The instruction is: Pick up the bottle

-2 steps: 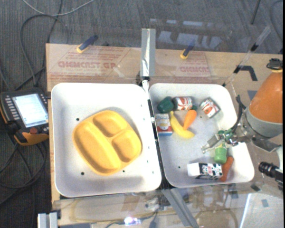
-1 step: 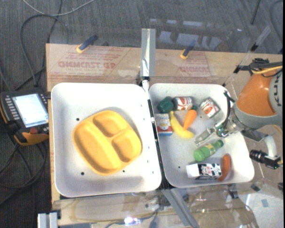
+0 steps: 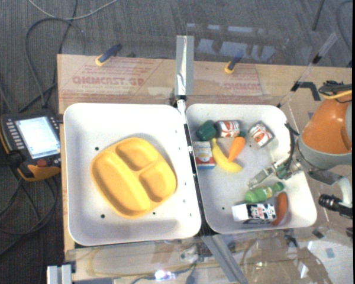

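While the gripper (image 3: 271, 173) hangs open just above the green bottle (image 3: 264, 191), it's the approach; next, descend and close.

- Camera view: single fixed unit, mounted above the bench (image 3: 71, 76), angled downward at a slant.
- Coverage: left bin (image 3: 77, 206) and right bin (image 3: 302, 215) both within frame, plus surrounding carpet and cables.
- Range: moderate; bins occupy the central field.
- Arm (image 3: 328, 132) enters from the frame's right side.
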You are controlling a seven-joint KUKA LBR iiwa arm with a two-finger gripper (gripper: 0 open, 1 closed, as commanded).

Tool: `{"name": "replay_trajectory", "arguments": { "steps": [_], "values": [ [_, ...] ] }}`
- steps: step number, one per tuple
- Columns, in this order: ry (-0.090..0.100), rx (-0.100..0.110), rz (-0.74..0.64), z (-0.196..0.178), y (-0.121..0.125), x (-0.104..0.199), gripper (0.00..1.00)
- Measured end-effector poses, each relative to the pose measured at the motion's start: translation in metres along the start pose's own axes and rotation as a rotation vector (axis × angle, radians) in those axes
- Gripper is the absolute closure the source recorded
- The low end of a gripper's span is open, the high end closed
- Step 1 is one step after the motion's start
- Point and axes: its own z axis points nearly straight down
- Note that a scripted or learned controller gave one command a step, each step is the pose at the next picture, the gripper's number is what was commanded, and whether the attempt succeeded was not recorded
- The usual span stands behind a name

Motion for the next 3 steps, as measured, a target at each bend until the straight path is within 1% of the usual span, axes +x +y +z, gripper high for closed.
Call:
{"name": "replay_trajectory", "arguments": {
  "steps": [1, 2, 3],
  "values": [
    [0.000, 0.000, 0.000, 0.000, 0.000, 0.000, 0.00],
    [-0.011, -0.002, -0.050, 0.000, -0.025, 0.012, 0.00],
    [0.006, 0.021, 0.137, -0.001, 0.055, 0.024, 0.00]
  ]
}}
